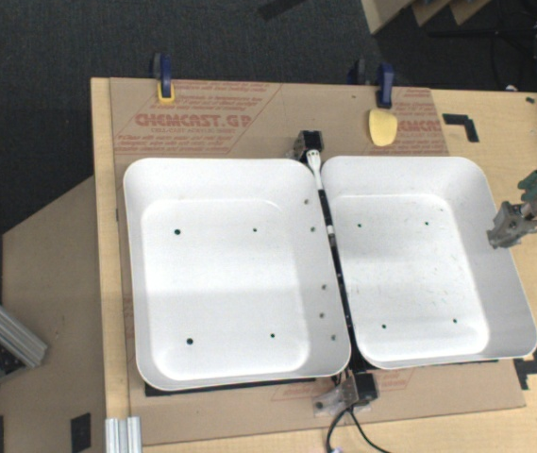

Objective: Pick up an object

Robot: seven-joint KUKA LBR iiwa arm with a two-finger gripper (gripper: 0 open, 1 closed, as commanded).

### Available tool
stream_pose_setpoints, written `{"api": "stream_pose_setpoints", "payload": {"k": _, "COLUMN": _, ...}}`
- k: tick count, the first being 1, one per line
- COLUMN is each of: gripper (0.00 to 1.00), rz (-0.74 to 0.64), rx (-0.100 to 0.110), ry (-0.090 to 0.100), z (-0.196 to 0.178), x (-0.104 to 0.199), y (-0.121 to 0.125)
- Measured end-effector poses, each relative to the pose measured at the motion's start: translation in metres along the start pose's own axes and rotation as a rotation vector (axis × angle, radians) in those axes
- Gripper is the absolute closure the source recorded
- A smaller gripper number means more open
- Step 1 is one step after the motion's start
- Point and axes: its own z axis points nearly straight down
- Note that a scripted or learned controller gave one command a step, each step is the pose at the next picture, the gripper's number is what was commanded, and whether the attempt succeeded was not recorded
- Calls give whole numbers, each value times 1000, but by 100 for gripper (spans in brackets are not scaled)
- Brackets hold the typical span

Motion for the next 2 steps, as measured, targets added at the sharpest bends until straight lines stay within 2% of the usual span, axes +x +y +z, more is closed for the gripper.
{"api": "stream_pose_setpoints", "payload": {"k": 1, "gripper": 100, "rz": -6, "rx": -6, "ry": 0, "z": 66, "x": 51, "y": 2}}
{"api": "stream_pose_setpoints", "payload": {"k": 2, "gripper": 100, "rz": -8, "rx": -34, "ry": -3, "z": -147, "x": 103, "y": 1}}
